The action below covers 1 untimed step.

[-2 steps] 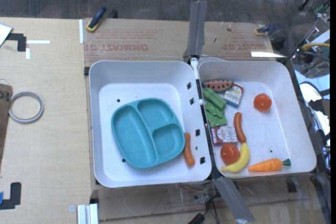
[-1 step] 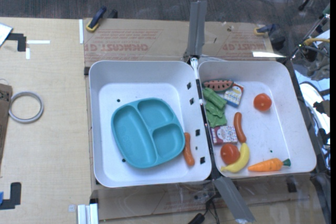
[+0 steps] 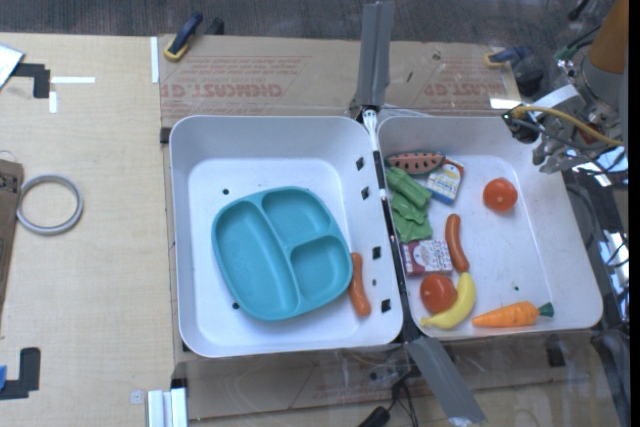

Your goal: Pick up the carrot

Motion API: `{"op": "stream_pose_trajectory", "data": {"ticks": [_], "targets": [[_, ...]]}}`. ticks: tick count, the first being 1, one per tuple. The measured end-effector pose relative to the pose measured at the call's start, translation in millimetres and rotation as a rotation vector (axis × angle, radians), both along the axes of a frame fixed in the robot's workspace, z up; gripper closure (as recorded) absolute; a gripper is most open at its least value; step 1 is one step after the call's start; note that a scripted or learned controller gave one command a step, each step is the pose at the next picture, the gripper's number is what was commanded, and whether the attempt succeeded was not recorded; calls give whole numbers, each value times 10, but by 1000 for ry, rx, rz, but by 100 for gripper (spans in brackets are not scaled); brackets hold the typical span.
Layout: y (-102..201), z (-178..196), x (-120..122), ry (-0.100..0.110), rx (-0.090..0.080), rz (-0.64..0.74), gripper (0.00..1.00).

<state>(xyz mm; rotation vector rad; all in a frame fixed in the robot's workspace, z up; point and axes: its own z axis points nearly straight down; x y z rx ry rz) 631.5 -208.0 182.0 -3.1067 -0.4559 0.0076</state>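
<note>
The carrot (image 3: pixel 508 316), orange with a small green top pointing right, lies flat near the front right corner of the right bin (image 3: pixel 570 245). The gripper (image 3: pixel 552 151) hangs at the bin's far right rim, under the grey arm with the orange band (image 3: pixel 610 50). It is well behind the carrot and apart from it. Cables and metal parts crowd its tip.
In the right bin a banana (image 3: pixel 453 306) and a red tomato (image 3: pixel 437 291) lie just left of the carrot. A sausage (image 3: pixel 457 243), a second tomato (image 3: pixel 499 195), green leaves (image 3: pixel 407 201) and small packets lie further back. The left bin holds a teal divided plate (image 3: pixel 285 253) and a sausage (image 3: pixel 359 285).
</note>
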Motion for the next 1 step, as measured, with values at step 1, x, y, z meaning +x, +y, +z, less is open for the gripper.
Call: {"op": "stream_pose_trajectory", "data": {"ticks": [1], "targets": [[-133,1264,166,-2,-1,17,100]]}}
